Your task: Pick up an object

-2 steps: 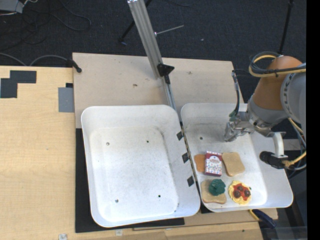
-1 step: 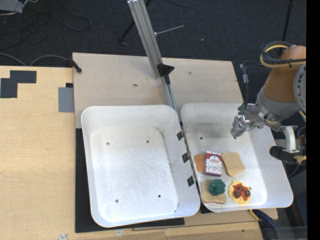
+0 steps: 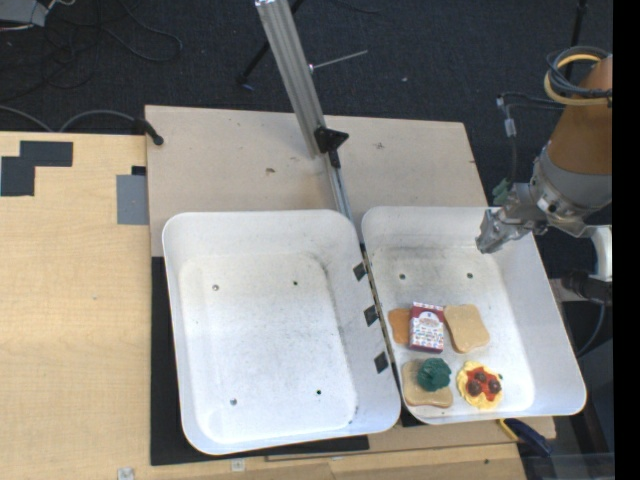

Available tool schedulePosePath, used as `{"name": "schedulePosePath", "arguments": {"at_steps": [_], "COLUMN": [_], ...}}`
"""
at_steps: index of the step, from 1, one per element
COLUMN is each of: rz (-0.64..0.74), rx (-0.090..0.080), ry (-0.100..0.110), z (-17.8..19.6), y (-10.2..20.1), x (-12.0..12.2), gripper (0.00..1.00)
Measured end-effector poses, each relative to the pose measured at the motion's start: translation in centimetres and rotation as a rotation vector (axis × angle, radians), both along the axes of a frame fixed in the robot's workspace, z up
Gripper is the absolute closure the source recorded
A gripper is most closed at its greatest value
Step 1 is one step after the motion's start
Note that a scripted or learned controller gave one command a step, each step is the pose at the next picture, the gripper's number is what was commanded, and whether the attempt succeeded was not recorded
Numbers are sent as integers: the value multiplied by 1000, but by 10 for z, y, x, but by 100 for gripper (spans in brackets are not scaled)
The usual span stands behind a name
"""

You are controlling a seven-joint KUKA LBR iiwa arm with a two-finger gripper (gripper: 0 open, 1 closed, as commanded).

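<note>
While the gripper (image 3: 493, 234), jaws' state unclear, hovers above, five food items (image 3: 445, 357) fill the right bin (image 3: 540, 298).

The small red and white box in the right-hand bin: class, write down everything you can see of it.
The small red and white box is a flat rectangular packet, red with a white panel and trim, its print too small to read. It lies flat in the right white bin, towards the near end, between an orange piece and a tan bread-like slice, touching or nearly touching both. A green lump on a tan slice lies just below it. The gripper is well apart.
</note>
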State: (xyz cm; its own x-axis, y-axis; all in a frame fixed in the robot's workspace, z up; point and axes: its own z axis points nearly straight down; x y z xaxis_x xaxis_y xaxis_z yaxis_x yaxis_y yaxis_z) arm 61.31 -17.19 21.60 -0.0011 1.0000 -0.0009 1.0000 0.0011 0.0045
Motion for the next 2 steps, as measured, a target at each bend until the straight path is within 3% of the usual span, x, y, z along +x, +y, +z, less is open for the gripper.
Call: {"name": "schedulePosePath", "arguments": {"at_steps": [1, 2], "rz": [0, 2], "rx": [0, 4], "ry": [2, 9], "z": [37, 24], "y": [-1, 53], "x": [0, -11], "gripper": [100, 100]}}
